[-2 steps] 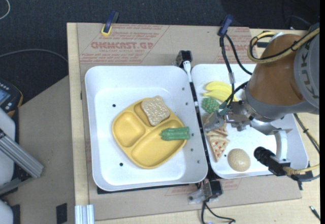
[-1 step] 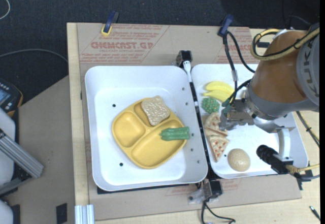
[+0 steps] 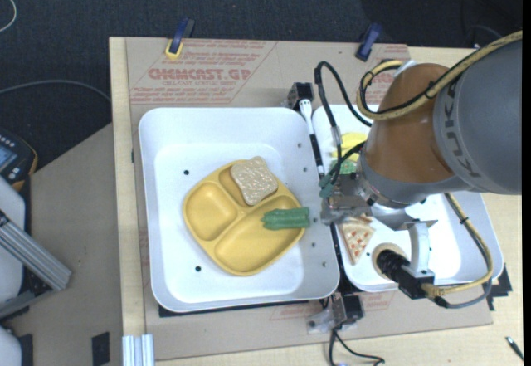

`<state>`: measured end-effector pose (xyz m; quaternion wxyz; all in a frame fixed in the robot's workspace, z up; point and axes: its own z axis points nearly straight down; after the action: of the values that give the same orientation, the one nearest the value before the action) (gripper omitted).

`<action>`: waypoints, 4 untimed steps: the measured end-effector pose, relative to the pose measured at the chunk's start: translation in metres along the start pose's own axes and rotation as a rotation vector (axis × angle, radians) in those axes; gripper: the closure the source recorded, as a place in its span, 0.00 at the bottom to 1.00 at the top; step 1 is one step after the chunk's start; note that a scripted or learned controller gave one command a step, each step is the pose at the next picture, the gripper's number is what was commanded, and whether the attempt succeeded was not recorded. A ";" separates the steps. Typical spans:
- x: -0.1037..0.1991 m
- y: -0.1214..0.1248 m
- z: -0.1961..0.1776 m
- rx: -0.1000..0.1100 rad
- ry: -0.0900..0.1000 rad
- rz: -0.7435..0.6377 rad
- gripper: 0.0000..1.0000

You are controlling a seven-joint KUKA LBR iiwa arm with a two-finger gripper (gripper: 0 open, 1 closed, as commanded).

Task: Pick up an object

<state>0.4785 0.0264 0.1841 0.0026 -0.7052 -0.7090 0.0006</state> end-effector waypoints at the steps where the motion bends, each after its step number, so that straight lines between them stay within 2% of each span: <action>1: 0.054 0.007 -0.115 -0.018 0.002 -0.003 1.00; 2: 0.090 0.001 -0.207 -0.016 0.002 -0.001 1.00; 3: 0.056 0.000 -0.200 -0.002 -0.004 0.009 1.00; 4: 0.058 0.001 -0.211 -0.006 -0.004 0.005 1.00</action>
<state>0.4799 0.0843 0.3951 -0.0008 -0.7070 -0.7072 -0.0003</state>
